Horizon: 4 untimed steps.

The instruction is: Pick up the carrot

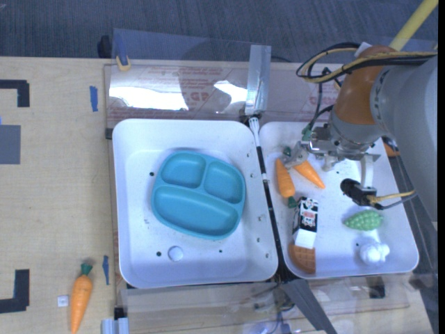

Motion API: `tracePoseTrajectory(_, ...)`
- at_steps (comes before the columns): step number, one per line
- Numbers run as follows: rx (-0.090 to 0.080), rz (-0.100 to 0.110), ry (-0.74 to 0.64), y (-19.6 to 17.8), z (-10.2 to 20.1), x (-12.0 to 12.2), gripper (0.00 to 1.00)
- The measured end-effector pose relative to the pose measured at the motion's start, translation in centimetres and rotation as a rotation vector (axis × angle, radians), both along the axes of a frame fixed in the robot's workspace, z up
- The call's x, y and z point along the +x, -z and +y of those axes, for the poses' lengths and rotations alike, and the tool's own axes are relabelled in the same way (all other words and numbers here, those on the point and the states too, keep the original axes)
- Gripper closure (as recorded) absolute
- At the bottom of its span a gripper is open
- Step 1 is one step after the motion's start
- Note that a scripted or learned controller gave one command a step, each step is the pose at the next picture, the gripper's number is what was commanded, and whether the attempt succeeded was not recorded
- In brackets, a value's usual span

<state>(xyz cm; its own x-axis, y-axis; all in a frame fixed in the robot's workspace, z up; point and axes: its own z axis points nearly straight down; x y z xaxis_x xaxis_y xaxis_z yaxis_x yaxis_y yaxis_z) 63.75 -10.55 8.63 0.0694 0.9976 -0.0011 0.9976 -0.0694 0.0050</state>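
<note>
I see the grey two-finger gripper in the right white bin (twelve o'clock end), fingers clamped on the orange tapered plastic carrot's thick end.

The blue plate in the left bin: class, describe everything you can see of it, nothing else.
The blue plate is a rounded, light blue dish of what looks like smooth plastic, split by raised ridges into three compartments: two smaller ones at the far side and one wide one nearer the camera. It sits flat and upright, slightly turned, near the middle of the left white bin, resting on the bin's floor. Nothing lies in it, and nothing else touches it.
</note>
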Motion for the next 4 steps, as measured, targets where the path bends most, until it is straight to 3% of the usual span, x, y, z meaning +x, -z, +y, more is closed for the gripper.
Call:
tracePoseTrajectory(1, -0.002, -0.006, -0.002, -1.2, 0.0, 0.2, 1.00)
tracePoseTrajectory(2, -0.001, -0.004, -0.280, -10.2, 6.3, 3.1, 1.00)
tracePoseTrajectory(3, -0.001, -0.002, -0.229, -13.2, 5.1, 3.0, 1.00)
tracePoseTrajectory(4, 0.001, 0.006, -0.202, -12.4, 5.4, -0.7, 1.00)
